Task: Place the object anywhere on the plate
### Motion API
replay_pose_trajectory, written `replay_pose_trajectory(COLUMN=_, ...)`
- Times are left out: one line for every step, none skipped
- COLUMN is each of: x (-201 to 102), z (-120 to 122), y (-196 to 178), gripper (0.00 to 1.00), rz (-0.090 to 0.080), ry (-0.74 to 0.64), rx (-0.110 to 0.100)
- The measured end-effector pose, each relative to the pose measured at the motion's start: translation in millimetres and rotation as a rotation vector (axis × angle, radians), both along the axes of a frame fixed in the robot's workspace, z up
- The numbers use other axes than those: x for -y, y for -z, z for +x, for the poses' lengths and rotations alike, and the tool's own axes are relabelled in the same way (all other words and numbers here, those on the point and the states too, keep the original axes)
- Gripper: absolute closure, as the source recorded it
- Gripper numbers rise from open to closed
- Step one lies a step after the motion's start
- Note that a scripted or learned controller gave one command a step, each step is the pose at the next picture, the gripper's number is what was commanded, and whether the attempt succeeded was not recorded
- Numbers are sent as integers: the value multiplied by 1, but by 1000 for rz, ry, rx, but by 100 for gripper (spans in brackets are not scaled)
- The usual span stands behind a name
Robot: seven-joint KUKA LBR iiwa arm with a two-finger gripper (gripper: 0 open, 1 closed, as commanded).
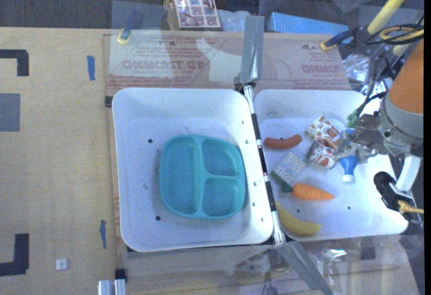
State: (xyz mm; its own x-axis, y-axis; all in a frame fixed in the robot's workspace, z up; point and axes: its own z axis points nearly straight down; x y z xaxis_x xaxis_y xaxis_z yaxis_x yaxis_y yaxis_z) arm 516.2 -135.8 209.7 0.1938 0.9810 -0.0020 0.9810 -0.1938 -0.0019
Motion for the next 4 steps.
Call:
replay_pose_trajectory(x=-64, z=-7, y=10, gripper=100, rz=3, ry=25, rx=-2)
replay_pose_trajectory(x=-152, z=17, y=26, gripper=100, rz=1, ry=-29, rx=1)
replay_pose_trajectory(x=-213, z=-12, y=26, gripper=100, rz=2, ry=-97, rx=-3)
replay_pose_trajectory(x=-212, z=-12, y=26, gripper=0, rz=2, ry=-96, rx=-3)
